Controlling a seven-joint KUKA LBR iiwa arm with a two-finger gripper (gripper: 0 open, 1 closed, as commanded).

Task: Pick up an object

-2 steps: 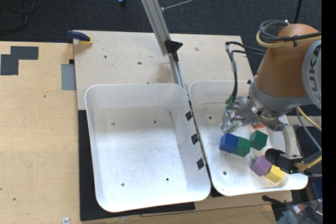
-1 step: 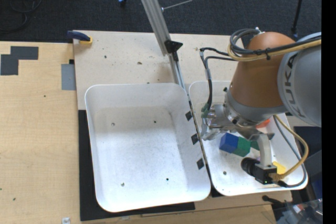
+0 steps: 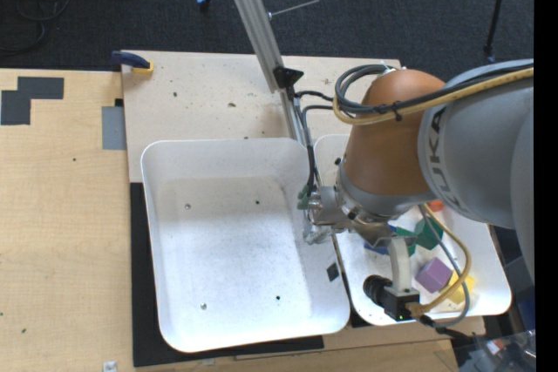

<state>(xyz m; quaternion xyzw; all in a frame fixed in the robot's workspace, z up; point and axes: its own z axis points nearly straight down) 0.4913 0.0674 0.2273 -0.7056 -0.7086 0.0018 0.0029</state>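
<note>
Approach step judged in hand. Gripper is held low at the right bin's left edge; open or closed cannot be told. Purple block lies in that bin, nearby. Realignment over it, then descent, is required.

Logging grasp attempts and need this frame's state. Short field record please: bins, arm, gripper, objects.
left bin: white floor with a few dark specks
right bin: largely covered by the arm
arm: reaches in from the right, over the right bin
gripper: low, at the wall between the two bins
objects: purple block and green object, both in the right bin beside the wrist
grasp: no object visibly held
</note>
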